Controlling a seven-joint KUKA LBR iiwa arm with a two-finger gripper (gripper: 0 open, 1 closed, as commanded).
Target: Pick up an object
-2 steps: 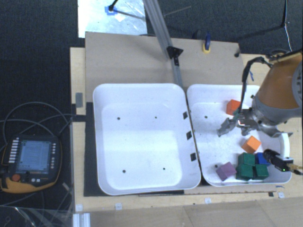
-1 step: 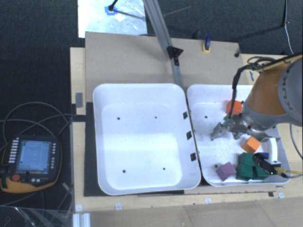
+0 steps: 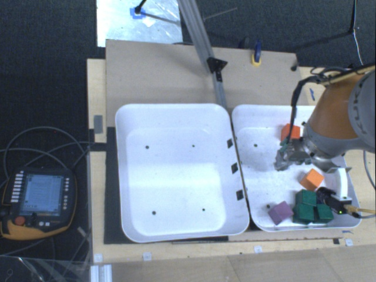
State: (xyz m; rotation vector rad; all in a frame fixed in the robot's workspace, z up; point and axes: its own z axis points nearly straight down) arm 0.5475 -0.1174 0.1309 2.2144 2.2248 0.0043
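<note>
Bench (image 3: pixel 176 69) of pale tan board, flat and matt, set on dark carpet; two shallow white bins are carried on it side by side, both smooth plastic with rounded corners.

Left bin (image 3: pixel 126 175): broad rectangular tray, floor marked by four small dark dots.

Right bin (image 3: pixel 252 122): like form, floor lightly speckled. Held within it: one orange block (image 3: pixel 289 132), squarish, near the far side beside the arm; one orange cube (image 3: pixel 312 178), tilted, toward the near right; one purple block (image 3: pixel 280 212), matt, angular, at the near edge; one green block cluster (image 3: pixel 310 207), dark, boxy, just right of the purple block.

Arm (image 3: pixel 343 113): grey casing with a glossy orange band, entered from the right over the right bin.

Gripper (image 3: pixel 286 157): dark metal, lowered to the bin floor left of centre of the object group. Whether it is parted or closed cannot be told, and nothing is seen gripped. The first orange block is placed just beyond it, the orange cube near it on the right, the purple and green pieces well toward the near rim.

Handheld control pendant (image 3: pixel 38 201): grey screen, orange casing, cabled, laid on the carpet at left.
</note>
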